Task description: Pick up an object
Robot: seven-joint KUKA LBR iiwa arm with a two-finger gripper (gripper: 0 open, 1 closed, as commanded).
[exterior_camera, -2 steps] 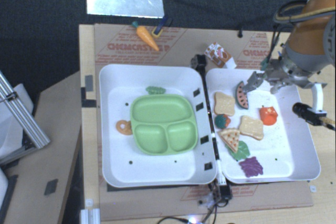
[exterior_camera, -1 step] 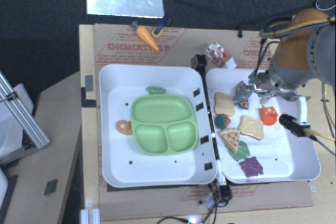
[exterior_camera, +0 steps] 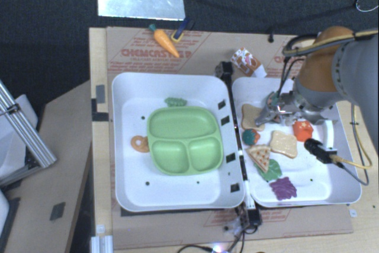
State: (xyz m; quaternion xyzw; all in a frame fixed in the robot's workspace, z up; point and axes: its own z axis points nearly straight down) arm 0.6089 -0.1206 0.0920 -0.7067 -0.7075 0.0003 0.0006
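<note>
- Reaching in from the right with the gripper [exterior_camera: 273, 110], low over the right bin [exterior_camera: 346, 186], at its far left part.
- Cannot tell about the gripper from up here: spread or pressed together, too small and blurry to say. No toy seen pinched in it.
- Lying just left of the gripper, maybe touching it: the bread slice [exterior_camera: 251, 117], flat on the white floor of the right bin. Looks like the easiest thing to pick up.
- Judging the step in hand as lining up over one toy before grabbing it.
- To do it well: get right over the middle of the bread slice first, then go straight down, slowly.
- Grab across the narrow side of the slice, not the long side.
- Mind the red tomato [exterior_camera: 302, 130] just right of the gripper and the teal ball [exterior_camera: 250, 136] just on the near side of the bread. Try not to bump them.
- Leave the toast [exterior_camera: 283, 144], the pizza slice [exterior_camera: 259, 156] and the purple grapes [exterior_camera: 283, 188] alone, all nearer in the same bin.
- Keep off the wall between the two bins, close on the left of the bread.
- Squeeze gently but well, since flat toys probably slip out. Then lift straight up a little and check.
</note>
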